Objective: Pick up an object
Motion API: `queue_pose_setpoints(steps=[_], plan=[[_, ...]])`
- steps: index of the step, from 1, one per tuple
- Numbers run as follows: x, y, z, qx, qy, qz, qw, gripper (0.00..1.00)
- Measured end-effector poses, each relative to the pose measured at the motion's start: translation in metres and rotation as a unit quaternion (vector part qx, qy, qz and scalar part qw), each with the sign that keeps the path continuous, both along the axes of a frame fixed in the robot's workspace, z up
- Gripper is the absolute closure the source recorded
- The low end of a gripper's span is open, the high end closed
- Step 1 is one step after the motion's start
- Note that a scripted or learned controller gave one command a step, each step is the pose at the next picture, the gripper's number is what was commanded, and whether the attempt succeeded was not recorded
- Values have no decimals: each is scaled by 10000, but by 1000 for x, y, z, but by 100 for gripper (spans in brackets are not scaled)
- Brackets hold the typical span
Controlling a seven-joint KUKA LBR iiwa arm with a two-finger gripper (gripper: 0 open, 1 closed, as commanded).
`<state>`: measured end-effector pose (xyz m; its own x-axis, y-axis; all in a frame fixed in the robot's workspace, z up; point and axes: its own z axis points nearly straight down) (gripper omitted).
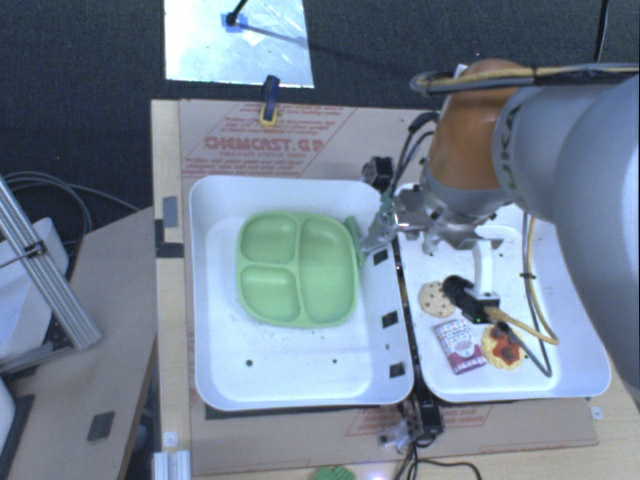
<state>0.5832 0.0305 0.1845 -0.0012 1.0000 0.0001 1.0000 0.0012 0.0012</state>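
Note:
A light green divided plate (297,269) lies in the left bin (290,383), towards its back right. My gripper (374,234) hangs over the wall between the two bins, right at the plate's right rim. The grey arm with its orange band (470,148) reaches in from the right above the right bin (570,373). In the right bin lie a round tan cookie (432,297), a small red packet (458,346) and a yellow and red pizza-like piece (503,349).
Brown cardboard (270,138) lies under both bins, with a blue and yellow clamp (269,101) at its back edge. A shiny square sheet (238,28) lies on the dark floor behind. A wooden side table and metal rail (40,278) stand at the left.

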Motion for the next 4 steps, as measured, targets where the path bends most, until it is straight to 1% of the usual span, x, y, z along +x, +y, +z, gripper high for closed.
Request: queue_pose_setpoints(steps=[1,2,3,4], plan=[[9,99,-9,19,-4,60,10000,0],[11,204,-24,27,0,66,10000,0],[18,205,105,28,-61,25,10000,0],[-31,204,-106,-4,15,8,10000,0]])
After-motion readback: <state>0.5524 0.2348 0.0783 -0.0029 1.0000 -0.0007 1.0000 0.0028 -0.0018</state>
